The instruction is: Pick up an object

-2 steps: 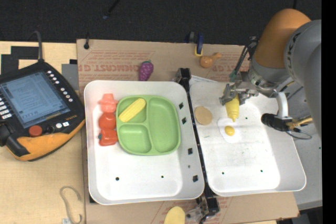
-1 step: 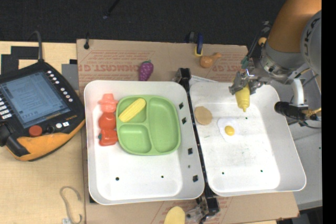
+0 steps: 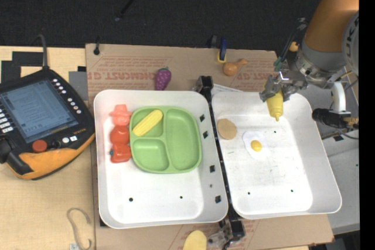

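Observation:
My gripper [image 3: 275,93] hangs over the far edge of the right bin [image 3: 304,196], shut on a yellow mustard bottle [image 3: 275,107] that hangs down from between its fingers. Below it in the right bin lie a tan cookie [image 3: 227,129] and a fried egg [image 3: 255,145]. In the left bin [image 3: 152,202] a green divided plate [image 3: 167,140] carries a corn cob [image 3: 146,121], with a red-orange toy figure [image 3: 119,133] beside it on the left.
A purple grape bunch [image 3: 163,77] and an orange pear-like toy [image 3: 232,67] sit on the cardboard behind the bins. A teach pendant [image 3: 41,117] lies at the left. A yellow lemon [image 3: 194,239] rests at the front edge.

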Controlling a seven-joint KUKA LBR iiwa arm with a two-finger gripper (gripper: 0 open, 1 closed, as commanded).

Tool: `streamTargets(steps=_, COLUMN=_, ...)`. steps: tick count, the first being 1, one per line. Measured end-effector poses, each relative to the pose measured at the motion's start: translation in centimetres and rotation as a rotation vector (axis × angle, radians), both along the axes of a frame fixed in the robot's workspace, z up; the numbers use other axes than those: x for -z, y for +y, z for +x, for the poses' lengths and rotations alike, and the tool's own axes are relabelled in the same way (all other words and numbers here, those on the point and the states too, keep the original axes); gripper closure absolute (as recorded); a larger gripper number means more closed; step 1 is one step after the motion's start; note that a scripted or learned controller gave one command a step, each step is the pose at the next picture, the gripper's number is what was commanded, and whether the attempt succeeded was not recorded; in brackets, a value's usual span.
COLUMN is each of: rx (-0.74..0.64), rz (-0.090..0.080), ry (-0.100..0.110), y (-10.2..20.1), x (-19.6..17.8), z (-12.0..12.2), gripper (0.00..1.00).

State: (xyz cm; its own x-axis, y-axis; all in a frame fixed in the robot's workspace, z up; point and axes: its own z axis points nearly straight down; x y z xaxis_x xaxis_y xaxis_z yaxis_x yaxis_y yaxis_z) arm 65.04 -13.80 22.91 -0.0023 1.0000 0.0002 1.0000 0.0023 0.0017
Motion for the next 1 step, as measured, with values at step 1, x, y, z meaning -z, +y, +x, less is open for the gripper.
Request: streamTargets(steps=1, rx=-0.001, rz=0.003, ry=0.005, y=6.26, x=0.15, z=-0.72, gripper=1.00)
